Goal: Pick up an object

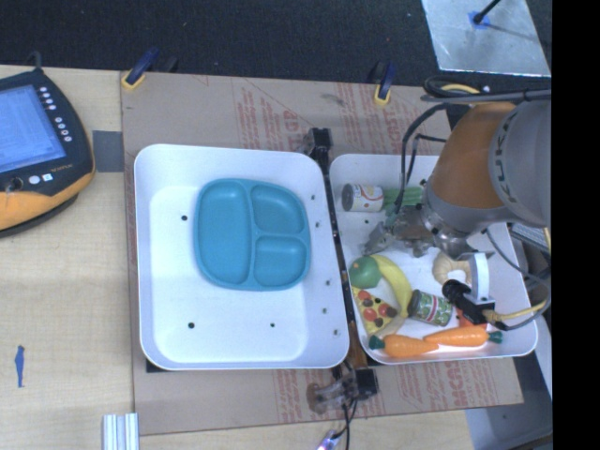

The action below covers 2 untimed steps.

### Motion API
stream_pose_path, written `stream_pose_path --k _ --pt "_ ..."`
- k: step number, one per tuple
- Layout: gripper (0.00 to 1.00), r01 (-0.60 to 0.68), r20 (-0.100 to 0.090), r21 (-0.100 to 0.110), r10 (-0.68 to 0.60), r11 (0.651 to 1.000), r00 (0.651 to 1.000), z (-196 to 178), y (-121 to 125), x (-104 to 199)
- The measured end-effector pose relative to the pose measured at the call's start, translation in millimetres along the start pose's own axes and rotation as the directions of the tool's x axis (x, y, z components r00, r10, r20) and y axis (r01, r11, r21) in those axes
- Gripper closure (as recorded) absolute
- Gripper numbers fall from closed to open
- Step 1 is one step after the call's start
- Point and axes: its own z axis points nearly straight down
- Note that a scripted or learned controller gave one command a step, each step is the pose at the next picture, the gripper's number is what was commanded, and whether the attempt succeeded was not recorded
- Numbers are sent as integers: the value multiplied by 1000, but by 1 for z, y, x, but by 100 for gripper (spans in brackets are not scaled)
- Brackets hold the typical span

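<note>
1. Left bin [159, 251]: a blue divided plate [251, 232] takes its upper middle. Bare floor runs along the bin's lower part and down its left side; open room there.
2. Right bin [361, 172]: crowded. The arm [487, 162] covers the upper right part of it.
3. Upper left of the right bin: a small can [362, 197] lies on its side.
4. Lower half packed: green fruit [364, 271], banana [396, 284], a jar [429, 307], two carrots [436, 341] along the bottom wall, touching or just beside each other.
5. Small bare patch between can and green fruit.
6. Bench, left of frame: a tablet pendant [37, 148]; the wood below it lies open.
</note>
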Motion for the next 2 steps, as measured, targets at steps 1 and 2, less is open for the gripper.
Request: stream_pose_path --k 1,2 --pt "100 2 2 2 -2 1000 1000 -10 0 -1" --pt "0 4 2 2 -4 1000 1000 -10 0 -1"
